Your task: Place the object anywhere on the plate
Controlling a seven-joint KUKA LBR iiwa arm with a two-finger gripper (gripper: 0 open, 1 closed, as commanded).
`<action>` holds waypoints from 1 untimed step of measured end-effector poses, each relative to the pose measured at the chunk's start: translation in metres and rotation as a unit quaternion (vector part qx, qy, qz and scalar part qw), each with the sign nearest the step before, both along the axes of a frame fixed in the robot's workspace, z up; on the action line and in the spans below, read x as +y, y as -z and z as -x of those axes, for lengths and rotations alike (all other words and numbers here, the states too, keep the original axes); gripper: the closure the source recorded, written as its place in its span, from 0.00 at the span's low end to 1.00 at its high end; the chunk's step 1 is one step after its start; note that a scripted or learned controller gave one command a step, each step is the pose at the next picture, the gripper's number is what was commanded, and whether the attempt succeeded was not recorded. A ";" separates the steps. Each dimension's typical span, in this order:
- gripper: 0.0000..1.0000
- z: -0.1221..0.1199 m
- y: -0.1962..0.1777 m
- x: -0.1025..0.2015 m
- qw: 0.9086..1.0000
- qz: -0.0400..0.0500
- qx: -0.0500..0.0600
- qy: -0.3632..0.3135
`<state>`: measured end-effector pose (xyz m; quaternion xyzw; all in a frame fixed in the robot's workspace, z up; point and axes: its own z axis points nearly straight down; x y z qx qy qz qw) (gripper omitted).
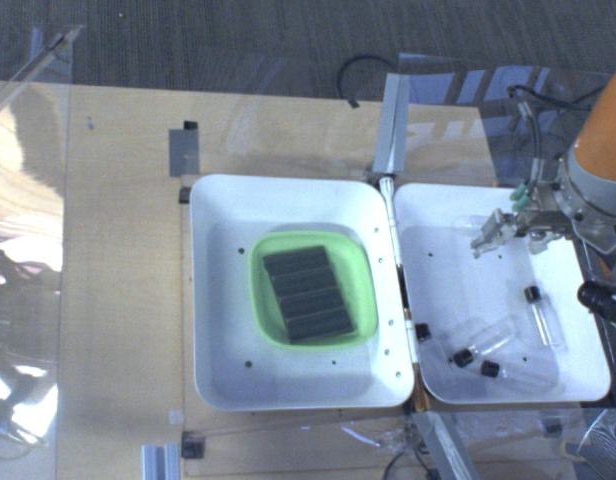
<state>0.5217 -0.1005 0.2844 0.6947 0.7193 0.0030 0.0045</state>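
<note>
Three clear vials lie unpicked in right bin; gripper hovers above. Finger state: cannot tell. Next: descend, grasp, carry to green plate.

Quick count, taking the green plate as the reference: there's one plate, and one dark ribbed block is lying right on it. Two white bins total, the left bin holding the plate and the right bin just right of it. Over in that right bin I count three clear vials with black caps: one far right of the plate, two more lower down. One gripper, upper right of the plate.
</note>
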 end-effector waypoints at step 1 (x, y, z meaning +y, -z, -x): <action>1.00 -0.002 -0.011 0.001 1.000 0.000 -0.004 -0.002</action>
